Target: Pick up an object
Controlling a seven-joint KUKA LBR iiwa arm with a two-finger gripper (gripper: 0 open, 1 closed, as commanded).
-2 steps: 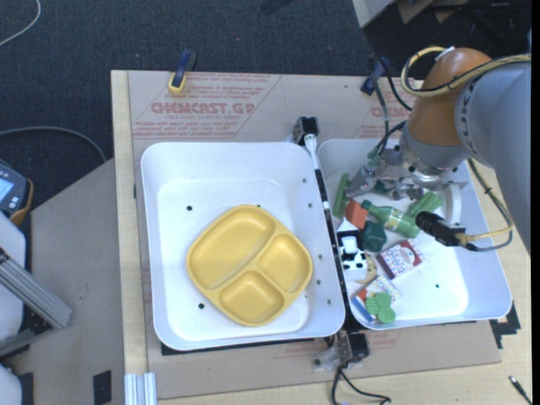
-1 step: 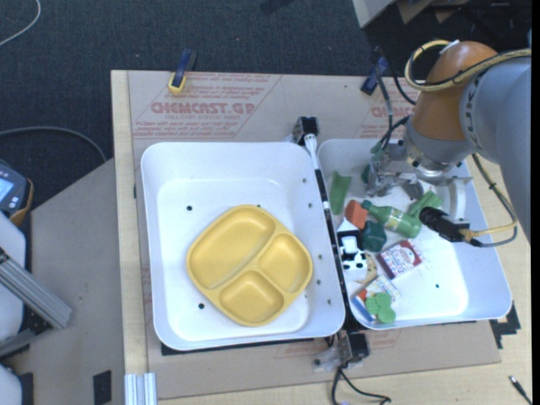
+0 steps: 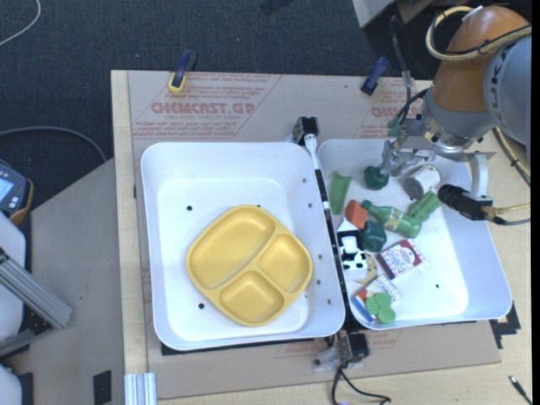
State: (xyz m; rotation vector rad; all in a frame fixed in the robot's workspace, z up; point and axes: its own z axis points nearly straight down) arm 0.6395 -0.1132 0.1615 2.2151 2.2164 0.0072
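The left bin is occupied by a yellow divided plate near its centre. The right bin holds a clutter of small toys, gathered from its centre toward nine o'clock. The gripper is seen at the bin's twelve o'clock, beside a dark green piece; whether anything is grasped cannot be told.

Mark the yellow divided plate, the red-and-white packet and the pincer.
yellow divided plate [image 3: 250, 264]: camera view, on the ridge where its three compartments meet.
red-and-white packet [image 3: 399, 259]: camera view, middle of its face.
pincer [image 3: 396, 169]: camera view, at the fingertips, above the right bin's far end.
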